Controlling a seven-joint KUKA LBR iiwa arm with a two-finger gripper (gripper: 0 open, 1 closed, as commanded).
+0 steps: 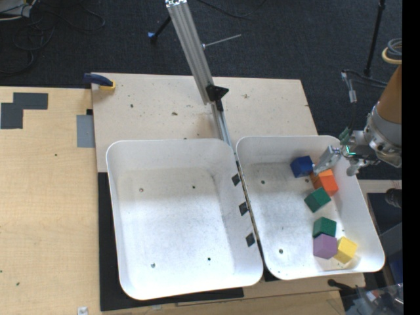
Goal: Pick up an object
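Left bin [131, 176], centre-left of frame: white, shallow, bare floor.

Right bin [275, 241], centre-right: holds six blocks along its right side. Blue cube [301, 167] uppermost; orange block [327, 181] just right of it; green block [317, 199] below; second green block [324, 227], purple cube [324, 246] and yellow cube [347, 249] clustered at lower right.

Gripper [326, 163], right edge, upper half: low over the bin, tips at the orange block beside the blue cube. Grasp state cannot be told.

Step, judged: approach for the pick; nothing visibly lifted. Next move calls for closing squarely on one block, then a straight lift.
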